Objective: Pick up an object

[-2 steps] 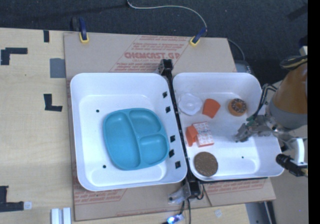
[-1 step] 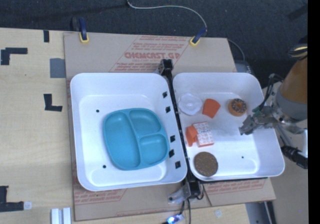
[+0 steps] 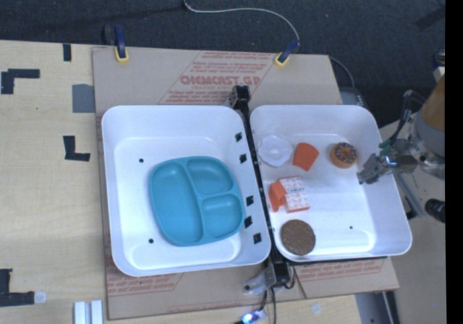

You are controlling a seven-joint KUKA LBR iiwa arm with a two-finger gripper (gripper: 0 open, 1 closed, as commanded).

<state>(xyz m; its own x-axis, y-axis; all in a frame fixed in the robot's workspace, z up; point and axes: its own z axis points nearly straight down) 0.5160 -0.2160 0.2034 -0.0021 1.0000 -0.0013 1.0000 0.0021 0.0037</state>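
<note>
The right bin [image 3: 362,239] holds several small items: a clear cup [image 3: 274,150], an orange block [image 3: 305,156], a sprinkled donut [image 3: 343,154], an orange-and-white box [image 3: 289,195] and a brown cookie [image 3: 297,236]. My gripper [image 3: 376,168] hangs at that bin's right rim, to the right of the donut and a little below it. Nothing shows between its fingers.
The left bin [image 3: 123,134] holds a blue divided tray [image 3: 195,199]. A black divider with clips [image 3: 249,171] runs between the bins. A cable [image 3: 231,10] and two clamps lie at the bench's back edge.
</note>
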